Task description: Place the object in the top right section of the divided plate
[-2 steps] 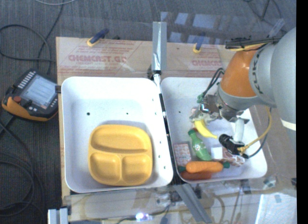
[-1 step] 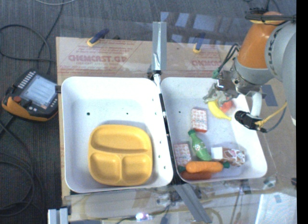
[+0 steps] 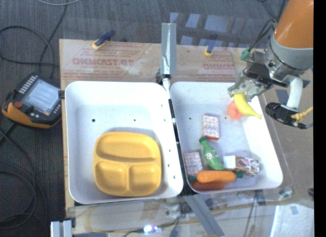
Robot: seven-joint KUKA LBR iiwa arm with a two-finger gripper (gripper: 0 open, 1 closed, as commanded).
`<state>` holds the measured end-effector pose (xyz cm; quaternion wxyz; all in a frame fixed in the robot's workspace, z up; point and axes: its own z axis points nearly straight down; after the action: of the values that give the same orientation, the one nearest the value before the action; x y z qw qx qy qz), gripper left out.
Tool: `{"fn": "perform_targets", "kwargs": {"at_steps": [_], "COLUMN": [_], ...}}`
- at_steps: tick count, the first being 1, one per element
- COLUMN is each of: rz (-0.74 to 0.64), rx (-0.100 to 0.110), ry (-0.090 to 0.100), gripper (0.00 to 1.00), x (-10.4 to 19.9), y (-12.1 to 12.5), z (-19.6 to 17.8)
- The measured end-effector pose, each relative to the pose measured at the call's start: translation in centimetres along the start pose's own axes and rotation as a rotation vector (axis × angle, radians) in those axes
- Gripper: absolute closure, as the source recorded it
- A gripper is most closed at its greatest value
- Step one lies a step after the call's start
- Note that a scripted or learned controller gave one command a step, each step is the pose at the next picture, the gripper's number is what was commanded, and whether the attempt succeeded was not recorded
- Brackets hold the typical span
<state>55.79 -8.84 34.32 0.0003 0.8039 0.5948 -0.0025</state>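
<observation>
Fixed overhead camera, slanted down on both bins (image 3: 71, 144), mid-distance

You are looking at two bins, the left bin (image 3: 76, 129) and the right bin (image 3: 265, 149), both of smooth white plastic with a faint sheen. The divided plate (image 3: 128, 163) looks like matt yellow plastic. In the right bin, the carrot (image 3: 216, 177) and green bottle (image 3: 209, 154) look glossy, like toy plastic. The board (image 3: 127, 60) at the upper middle looks like raw cardboard, the floor (image 3: 30, 22) like rough dark carpet.
</observation>
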Motion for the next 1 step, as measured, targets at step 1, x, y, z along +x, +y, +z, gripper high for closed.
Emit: {"fn": "perform_targets", "kwargs": {"at_steps": [1], "rz": [0.029], "rx": [0.001], "ry": [0.001], "gripper": [1.0], "x": [9.09], "y": [-3.9], "z": [3.59]}}
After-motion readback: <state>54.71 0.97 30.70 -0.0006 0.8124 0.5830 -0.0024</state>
